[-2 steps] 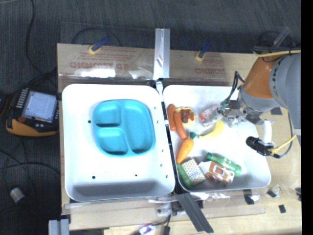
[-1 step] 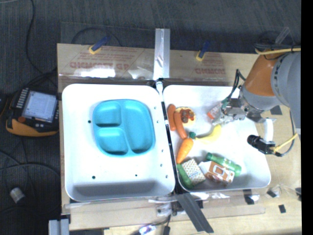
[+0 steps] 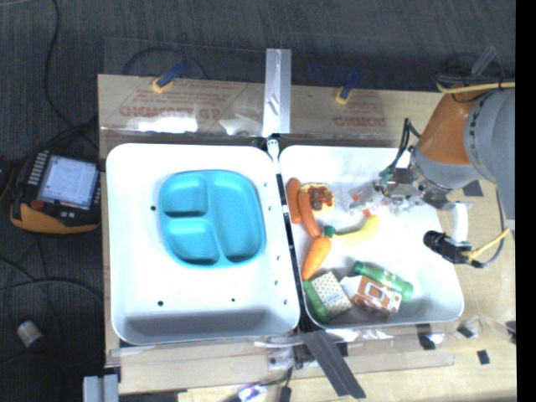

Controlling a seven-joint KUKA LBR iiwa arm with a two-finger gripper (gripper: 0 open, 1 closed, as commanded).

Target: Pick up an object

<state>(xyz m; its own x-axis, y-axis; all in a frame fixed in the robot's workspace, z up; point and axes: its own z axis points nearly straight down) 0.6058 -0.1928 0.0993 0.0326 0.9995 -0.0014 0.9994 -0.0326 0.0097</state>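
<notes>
Setting: a wooden bench (image 3: 134, 90) seen from above at a slant, on dark carpet, bearing two shallow white plastic bins side by side
Left bin (image 3: 134, 291): holds a sky-blue plastic plate (image 3: 211, 217) with three compartments, lying flat near the bin's middle
Right bin (image 3: 435, 296): holds a cluster of toy food along its left and lower sides
Arm: a grey robot arm with an orange band (image 3: 444, 134) above the wrist reaches in from the right, over the upper right part of the right bin
Gripper (image 3: 387, 193): low over the upper middle of the right bin, pointing left; whether its fingers are spread or closed cannot be told, and nothing can be seen between them
Yellow toy banana (image 3: 360, 226): lies just below and left of the gripper, curved, its green tip toward the left; contact with the gripper cannot be judged
Red-orange toy sausage (image 3: 298, 208): lies along the bin's left wall, with a small brown and orange piece (image 3: 319, 196) just to its right
Orange toy carrot (image 3: 316, 255): slanted below the sausage, close to the banana's green tip
Lower row: a green and white packet (image 3: 327, 296), an orange and white carton (image 3: 374, 296) and a green bottle (image 3: 385, 277), close together near the front wall
Off the bench: a handheld control pad with a lit screen (image 3: 60, 189) lies on the carpet to the left
</notes>
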